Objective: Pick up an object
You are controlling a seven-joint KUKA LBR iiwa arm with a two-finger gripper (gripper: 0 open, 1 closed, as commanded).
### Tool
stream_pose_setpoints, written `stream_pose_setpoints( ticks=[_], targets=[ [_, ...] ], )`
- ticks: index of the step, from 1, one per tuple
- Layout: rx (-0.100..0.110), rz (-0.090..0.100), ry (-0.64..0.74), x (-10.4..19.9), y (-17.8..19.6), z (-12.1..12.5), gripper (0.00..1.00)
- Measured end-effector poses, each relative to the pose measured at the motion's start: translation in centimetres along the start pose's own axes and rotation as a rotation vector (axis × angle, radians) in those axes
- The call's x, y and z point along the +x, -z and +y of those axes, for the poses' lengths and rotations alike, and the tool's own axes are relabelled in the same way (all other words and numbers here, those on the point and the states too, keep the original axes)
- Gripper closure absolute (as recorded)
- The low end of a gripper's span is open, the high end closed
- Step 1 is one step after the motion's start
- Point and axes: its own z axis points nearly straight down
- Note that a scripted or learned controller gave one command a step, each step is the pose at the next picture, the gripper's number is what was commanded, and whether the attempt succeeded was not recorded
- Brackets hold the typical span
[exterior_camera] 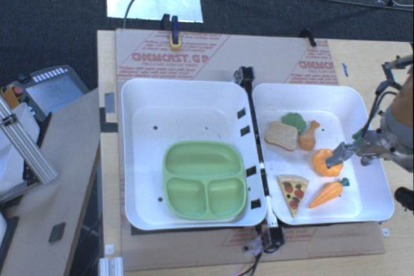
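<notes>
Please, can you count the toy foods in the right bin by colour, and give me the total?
Orange: 2, a round orange plastic fruit and an orange plastic carrot with a green top.
Brown or tan: 2, a tan toy bread slice and a brown toy chicken drumstick.
Green: 1, a green toy broccoli piece.
Yellow with red spots: 1, a toy pizza slice.
Total: 6

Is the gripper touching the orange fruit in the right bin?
Cannot tell. In the camera view the gripper overlaps the top edge of the orange fruit, but the slanted angle shows neither contact nor a gap plainly.
</notes>
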Motion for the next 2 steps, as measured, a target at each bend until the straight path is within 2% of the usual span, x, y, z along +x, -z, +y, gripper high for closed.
stream_pose_setpoints(
  ticks=[1, 2],
  targets=[
    [-0.012, -0.003, 0.004, 0.0, 0.6, 0.3, 0.0],
    [-0.009, -0.002, 0.002, -0.4, -3.8, -0.1, 0.0]
  ],
)
